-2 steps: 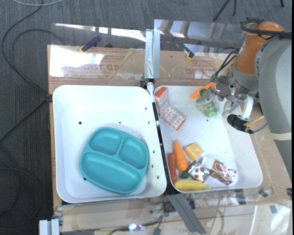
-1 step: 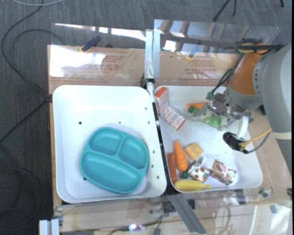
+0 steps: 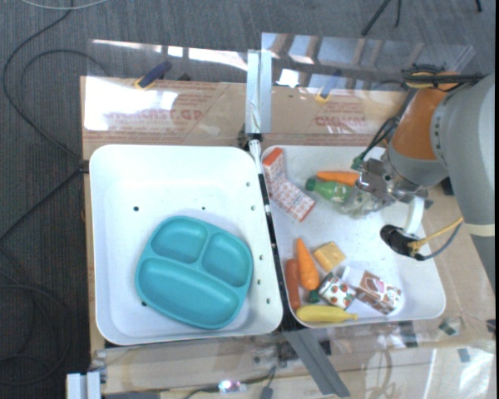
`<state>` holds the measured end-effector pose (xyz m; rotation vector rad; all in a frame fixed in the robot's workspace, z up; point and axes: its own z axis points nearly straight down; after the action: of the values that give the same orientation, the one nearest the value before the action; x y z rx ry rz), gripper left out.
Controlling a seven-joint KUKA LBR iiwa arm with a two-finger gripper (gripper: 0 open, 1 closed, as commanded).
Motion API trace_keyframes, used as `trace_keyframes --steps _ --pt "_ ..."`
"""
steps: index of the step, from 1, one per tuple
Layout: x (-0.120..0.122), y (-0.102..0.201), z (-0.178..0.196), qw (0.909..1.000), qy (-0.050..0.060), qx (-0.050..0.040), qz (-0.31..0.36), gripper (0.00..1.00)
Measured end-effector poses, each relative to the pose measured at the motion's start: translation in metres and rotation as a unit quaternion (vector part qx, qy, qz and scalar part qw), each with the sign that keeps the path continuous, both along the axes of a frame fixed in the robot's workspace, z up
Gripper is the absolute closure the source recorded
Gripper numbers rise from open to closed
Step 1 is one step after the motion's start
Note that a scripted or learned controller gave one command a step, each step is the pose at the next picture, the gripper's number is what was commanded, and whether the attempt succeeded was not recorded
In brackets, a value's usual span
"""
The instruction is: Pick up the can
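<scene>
The can (image 3: 336, 292), small with a red and white label, lies on its side near the front of the right bin (image 3: 416, 306). It sits between a yellow banana (image 3: 324, 313) and a brown box (image 3: 379, 293). My gripper (image 3: 368, 188) hangs low at the back right of that bin, well behind the can and apart from it. It is beside a green bottle (image 3: 328, 191) and an orange carrot (image 3: 338, 176). A greyish blurred shape (image 3: 356, 204) lies right under the gripper.
A red and white carton (image 3: 284, 186) lies along the right bin's left wall. Two carrots (image 3: 299, 271) and a yellow block (image 3: 328, 256) lie just behind the can. The left bin (image 3: 116, 189) holds a teal divided plate (image 3: 195, 271). A black and yellow cable loop (image 3: 403, 241) hangs over the right side.
</scene>
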<state>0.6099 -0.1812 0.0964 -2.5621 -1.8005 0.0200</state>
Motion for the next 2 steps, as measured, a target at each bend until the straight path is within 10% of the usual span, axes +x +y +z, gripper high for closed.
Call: trace_keyframes --steps 1,2 --pt "0.0 0.081 0.074 0.9968 -0.005 -0.0013 -0.08 1.0" --pt "0.058 0.051 0.095 0.9982 -0.005 -0.0023 -0.06 1.0"
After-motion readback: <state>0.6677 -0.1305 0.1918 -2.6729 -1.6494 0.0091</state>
